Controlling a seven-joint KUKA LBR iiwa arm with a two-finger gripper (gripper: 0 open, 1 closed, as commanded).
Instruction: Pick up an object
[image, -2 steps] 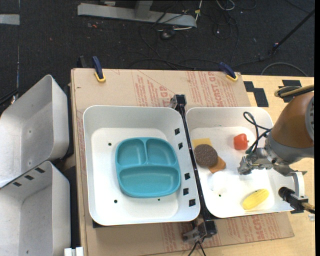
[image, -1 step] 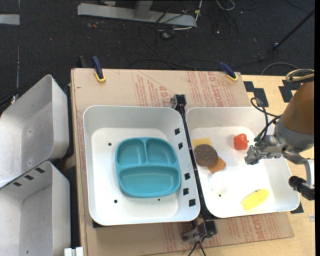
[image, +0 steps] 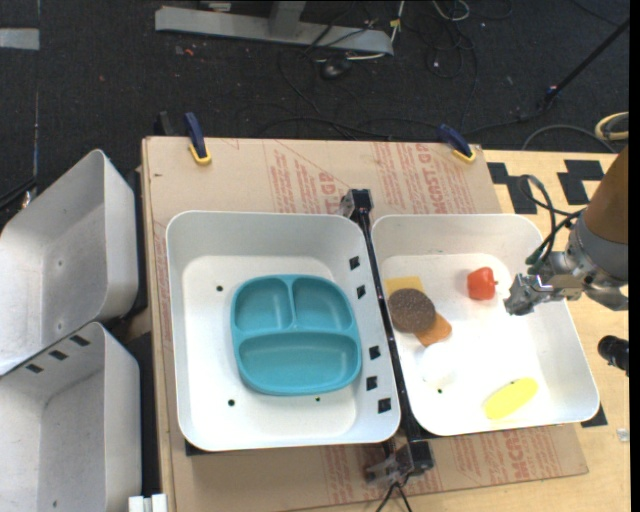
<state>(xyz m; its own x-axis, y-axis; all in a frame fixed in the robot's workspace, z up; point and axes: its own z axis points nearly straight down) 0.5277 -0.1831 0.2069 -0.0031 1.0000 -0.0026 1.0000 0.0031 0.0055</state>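
At right of frame, the gripper (image: 522, 298), its grip state impossible to tell, hovers just right of a red block (image: 481, 283).

Right bin (image: 560, 345): centre floor is open. Obstacles: red block (image: 481, 283) near far edge, brown disc (image: 411, 309) beside divider, yellow piece (image: 511, 398) near front edge.

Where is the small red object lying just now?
The red object lies in the right bin, toward its far side, between the brown disc and the gripper.
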